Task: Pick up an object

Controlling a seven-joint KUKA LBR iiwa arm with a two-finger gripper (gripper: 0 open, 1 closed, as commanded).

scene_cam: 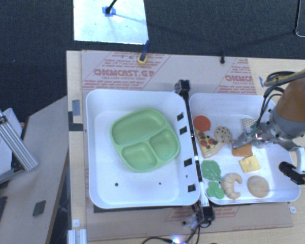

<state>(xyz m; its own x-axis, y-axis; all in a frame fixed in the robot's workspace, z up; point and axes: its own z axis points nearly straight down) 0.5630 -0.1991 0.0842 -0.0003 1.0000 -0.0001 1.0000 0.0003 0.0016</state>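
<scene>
Gripper [248, 136] is lowered over the orange toy [242, 150], right bin [279, 194]; finger state cannot be told. Light, rigid; edges are best pinched.

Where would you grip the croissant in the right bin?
Grip the croissant across its thick middle, coming straight down. It lies flat and curved, with the green leafy piece touching its left side, so close the fingers along the freer top-bottom line, hedged.
</scene>
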